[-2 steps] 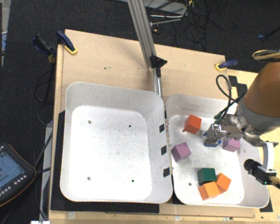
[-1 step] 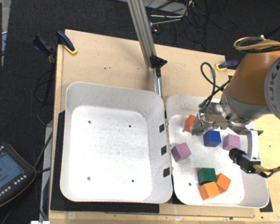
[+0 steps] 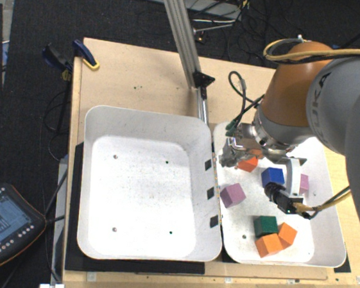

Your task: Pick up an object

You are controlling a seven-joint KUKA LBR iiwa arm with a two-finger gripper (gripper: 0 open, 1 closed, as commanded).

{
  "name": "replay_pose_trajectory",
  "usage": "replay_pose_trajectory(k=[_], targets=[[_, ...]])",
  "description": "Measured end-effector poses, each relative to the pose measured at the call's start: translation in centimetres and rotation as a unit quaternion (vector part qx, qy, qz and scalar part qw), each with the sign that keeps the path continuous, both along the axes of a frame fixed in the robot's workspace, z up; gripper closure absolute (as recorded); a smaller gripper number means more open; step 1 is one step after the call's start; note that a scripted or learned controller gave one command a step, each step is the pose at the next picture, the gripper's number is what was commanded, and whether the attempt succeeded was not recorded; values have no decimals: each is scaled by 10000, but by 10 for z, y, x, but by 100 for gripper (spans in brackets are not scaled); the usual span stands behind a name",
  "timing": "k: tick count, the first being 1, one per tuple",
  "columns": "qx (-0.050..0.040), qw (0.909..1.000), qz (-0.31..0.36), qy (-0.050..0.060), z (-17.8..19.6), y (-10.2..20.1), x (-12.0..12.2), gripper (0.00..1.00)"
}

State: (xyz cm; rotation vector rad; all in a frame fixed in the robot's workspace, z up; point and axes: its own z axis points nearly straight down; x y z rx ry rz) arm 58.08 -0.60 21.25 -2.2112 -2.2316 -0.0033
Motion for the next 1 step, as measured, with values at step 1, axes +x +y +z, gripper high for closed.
replay_pose_trajectory(k=[1], targets=[[7,10000,-4,-5,11,62,9,100]])
